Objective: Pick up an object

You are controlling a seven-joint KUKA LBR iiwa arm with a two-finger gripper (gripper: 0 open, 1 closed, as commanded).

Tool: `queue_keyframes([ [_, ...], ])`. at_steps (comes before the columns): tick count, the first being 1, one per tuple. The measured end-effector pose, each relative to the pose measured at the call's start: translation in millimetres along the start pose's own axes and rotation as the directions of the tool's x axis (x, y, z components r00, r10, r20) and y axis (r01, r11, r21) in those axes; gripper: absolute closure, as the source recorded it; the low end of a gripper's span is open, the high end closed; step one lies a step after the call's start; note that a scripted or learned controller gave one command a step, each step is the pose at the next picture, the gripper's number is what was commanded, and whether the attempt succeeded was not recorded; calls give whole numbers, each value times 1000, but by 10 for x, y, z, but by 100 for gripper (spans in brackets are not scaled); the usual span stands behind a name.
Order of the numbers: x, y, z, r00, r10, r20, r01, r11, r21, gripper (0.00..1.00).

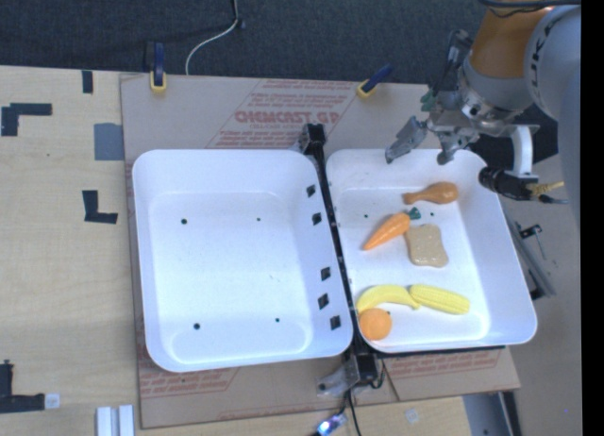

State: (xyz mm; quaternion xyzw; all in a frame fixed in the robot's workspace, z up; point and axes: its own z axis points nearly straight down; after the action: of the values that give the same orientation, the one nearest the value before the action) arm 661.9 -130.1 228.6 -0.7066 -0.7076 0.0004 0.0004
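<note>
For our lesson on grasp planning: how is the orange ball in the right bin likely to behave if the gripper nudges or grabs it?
The orange ball looks round and smooth, so it would probably roll when nudged. It rests against the banana near the bin's front left corner, which may stop it. Its curved surface could slip from the gripper.

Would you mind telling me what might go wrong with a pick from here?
1. The banana, corn and orange lie touching, so a grasp may hit two at once.
2. The carrot lies close to the cracker and may get nudged.
3. The gripper hangs open over the bin's far rim and might clip it.
</note>
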Motion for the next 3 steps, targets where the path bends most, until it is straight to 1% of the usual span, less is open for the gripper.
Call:
queue_keyframes([
  [1, 8, 3, -101, 1000, -2, 0, 2, 1000, 0, 100],
  [3, 21, 8, -292, 1000, -4, 1, 4, 1000, 1, 100],
])
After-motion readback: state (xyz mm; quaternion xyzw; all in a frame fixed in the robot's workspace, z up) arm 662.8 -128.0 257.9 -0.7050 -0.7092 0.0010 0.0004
